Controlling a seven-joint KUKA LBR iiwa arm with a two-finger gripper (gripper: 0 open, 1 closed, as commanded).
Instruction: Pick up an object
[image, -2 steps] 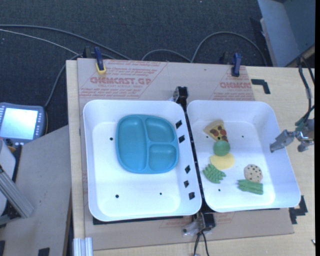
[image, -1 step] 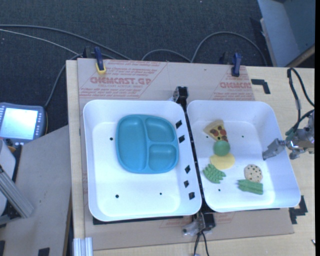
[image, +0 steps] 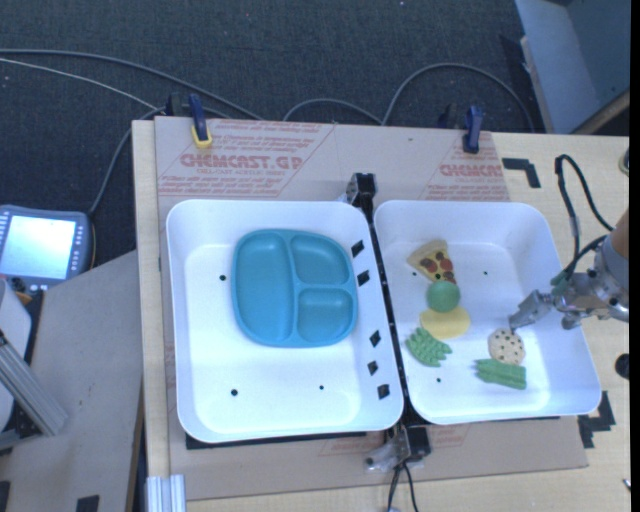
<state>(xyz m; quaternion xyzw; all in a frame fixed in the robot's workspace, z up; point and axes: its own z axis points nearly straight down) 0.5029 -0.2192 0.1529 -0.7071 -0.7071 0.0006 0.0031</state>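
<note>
- Camera view: you have two white bins; the left bin (image: 200, 390) holds a blue divided plate (image: 295, 288); the right bin (image: 540, 235) holds a pizza slice (image: 434, 261), green ball (image: 443, 296), yellow piece (image: 446, 322), two green pieces (image: 428, 348) and a cookie (image: 507, 346).
- The board (image: 260, 160) behind reads "CHEMCAST GP" in red.
- The cookie is round, with no long axis.
- Your gripper (image: 527, 312) sits just right of the cookie, above the right bin; I cannot tell how its jaws stand.
</note>
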